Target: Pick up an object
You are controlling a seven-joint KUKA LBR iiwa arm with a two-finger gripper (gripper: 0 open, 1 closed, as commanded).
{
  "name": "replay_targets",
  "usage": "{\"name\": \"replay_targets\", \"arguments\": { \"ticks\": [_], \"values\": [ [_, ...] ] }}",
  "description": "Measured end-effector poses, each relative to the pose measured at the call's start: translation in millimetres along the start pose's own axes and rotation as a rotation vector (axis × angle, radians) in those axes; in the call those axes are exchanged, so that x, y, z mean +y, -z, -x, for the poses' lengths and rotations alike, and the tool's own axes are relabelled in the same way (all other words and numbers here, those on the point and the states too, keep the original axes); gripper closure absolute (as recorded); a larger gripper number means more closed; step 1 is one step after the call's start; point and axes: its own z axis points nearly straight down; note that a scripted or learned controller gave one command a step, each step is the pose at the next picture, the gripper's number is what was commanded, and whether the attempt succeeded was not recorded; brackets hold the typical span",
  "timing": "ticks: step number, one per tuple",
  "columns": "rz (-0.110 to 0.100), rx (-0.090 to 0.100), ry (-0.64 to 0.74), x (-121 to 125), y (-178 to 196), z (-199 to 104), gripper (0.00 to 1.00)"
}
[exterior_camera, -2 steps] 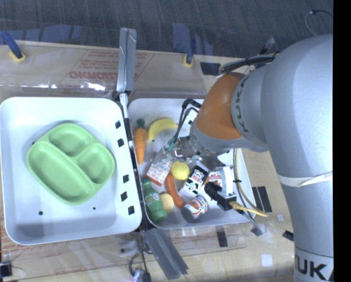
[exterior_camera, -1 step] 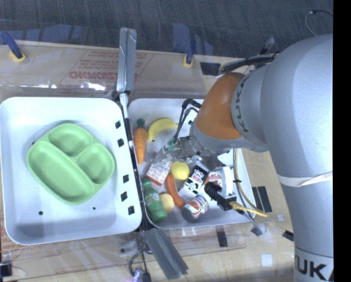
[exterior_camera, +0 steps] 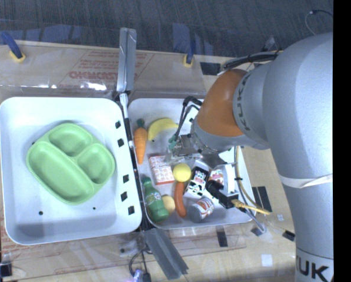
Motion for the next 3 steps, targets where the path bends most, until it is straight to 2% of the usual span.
{"name": "replay_targets", "arguments": {
  "ticks": [1,2,3],
  "values": [
    [0.000,0.000,0.000,0,0,0,0.00],
    [0.002,0.000,0.085,-60,-11,-3,0.00],
    [0.001,0.001,0.092,-60,-1,-4,1.00]
  ]
}}
